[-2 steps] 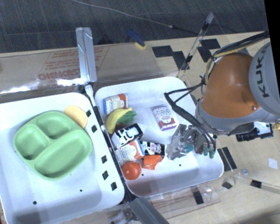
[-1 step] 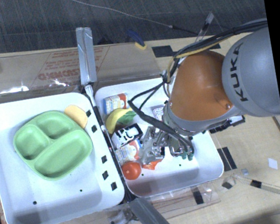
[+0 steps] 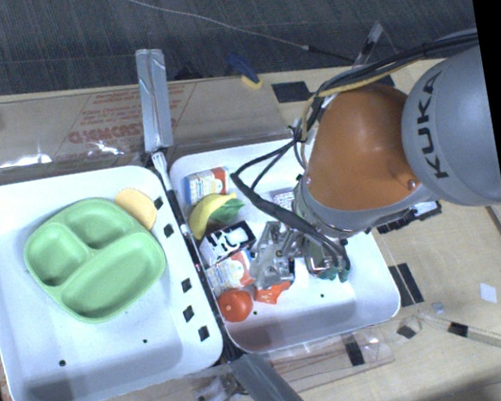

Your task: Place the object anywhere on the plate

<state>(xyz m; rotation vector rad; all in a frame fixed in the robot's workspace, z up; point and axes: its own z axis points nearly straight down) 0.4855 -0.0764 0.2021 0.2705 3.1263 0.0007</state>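
Whether the jaws of the gripper (image 3: 284,256) are parted cannot be told amid crinkly packets and a round tomato (image 3: 234,305), centre frame. Left, the smooth green compartmented plate (image 3: 94,257) touches a yellow wedge (image 3: 136,206).

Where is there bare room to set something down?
Free: all three wells of the green plate and the left bin's floor in front of it. Crowded: the right bin's left side, around the banana and tomato.

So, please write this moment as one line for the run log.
tool: low in right bin, over the clutter | plate: left bin, nothing on it | yellow piece: beside plate | placing: not done
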